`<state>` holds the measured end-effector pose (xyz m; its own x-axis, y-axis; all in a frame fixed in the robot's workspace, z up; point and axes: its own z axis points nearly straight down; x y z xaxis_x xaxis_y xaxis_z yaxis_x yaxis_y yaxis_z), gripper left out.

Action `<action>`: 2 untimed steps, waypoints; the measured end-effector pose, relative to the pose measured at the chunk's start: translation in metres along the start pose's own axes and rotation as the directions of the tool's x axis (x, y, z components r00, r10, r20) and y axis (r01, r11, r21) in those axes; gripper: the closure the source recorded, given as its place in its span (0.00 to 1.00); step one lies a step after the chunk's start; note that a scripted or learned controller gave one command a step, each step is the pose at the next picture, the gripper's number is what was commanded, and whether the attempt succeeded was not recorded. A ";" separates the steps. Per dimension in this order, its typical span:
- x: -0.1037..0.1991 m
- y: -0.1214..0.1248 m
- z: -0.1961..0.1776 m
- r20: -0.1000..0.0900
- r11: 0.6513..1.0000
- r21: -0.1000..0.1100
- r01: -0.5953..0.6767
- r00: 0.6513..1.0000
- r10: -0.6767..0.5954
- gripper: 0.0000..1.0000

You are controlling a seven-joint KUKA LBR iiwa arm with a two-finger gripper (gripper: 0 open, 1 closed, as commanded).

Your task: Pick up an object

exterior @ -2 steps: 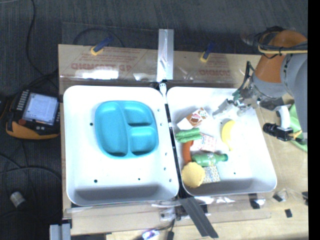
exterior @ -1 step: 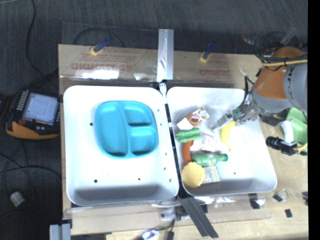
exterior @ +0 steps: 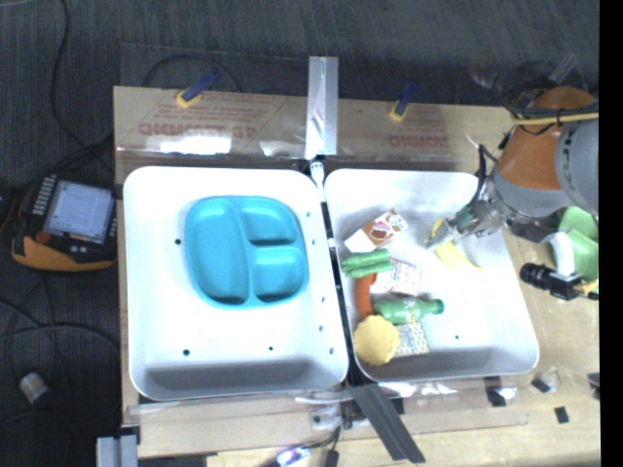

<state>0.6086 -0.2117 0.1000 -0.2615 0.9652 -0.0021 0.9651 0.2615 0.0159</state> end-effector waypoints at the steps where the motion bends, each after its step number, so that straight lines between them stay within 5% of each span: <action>1: 0.024 0.041 -0.104 0.005 0.955 0.018 -0.297 0.955 0.297 1.00; 2: 0.031 0.035 -0.144 0.007 0.973 0.019 -0.230 0.973 0.230 1.00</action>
